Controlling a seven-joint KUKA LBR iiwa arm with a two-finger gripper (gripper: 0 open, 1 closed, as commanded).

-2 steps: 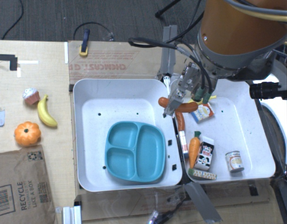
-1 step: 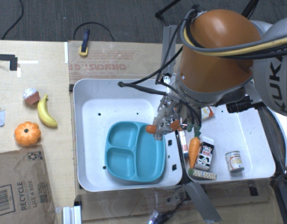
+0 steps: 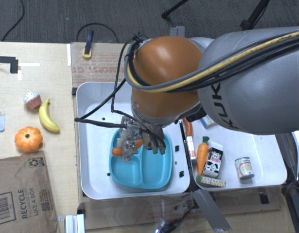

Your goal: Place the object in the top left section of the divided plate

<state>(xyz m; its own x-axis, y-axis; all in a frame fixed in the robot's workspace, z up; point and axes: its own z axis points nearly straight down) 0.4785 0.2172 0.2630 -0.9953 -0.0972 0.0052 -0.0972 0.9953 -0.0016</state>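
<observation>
We see the object (image 3: pixel 121 151), a small orange-red piece that looks like a toy sausage or carrot, low over the upper left part of the divided plate (image 3: pixel 154 178), right at the tip of the gripper (image 3: pixel 132 145). It seems to lie between the fingers, yet the cables and the wrist crowd that spot, so we cannot tell for certain whether the hand is clenched on it or has let go. We judge it to be light, stiff moulded plastic, smooth and rounded, so it could roll or slip sideways; the best hold is across its middle, where the sides run near parallel. It does not look fragile.

The blue plate sits in the left bin (image 3: pixel 91 130), toward its lower half. Across the bin wall, the right bin (image 3: pixel 275 174) holds a toy carrot (image 3: pixel 202 155), a small milk carton (image 3: pixel 215 162) and a can (image 3: pixel 245 168). On the bench to the left lie a banana (image 3: pixel 48 116), a little pumpkin (image 3: pixel 28 139) and a cupcake (image 3: pixel 32 100), well apart from the plate.
</observation>
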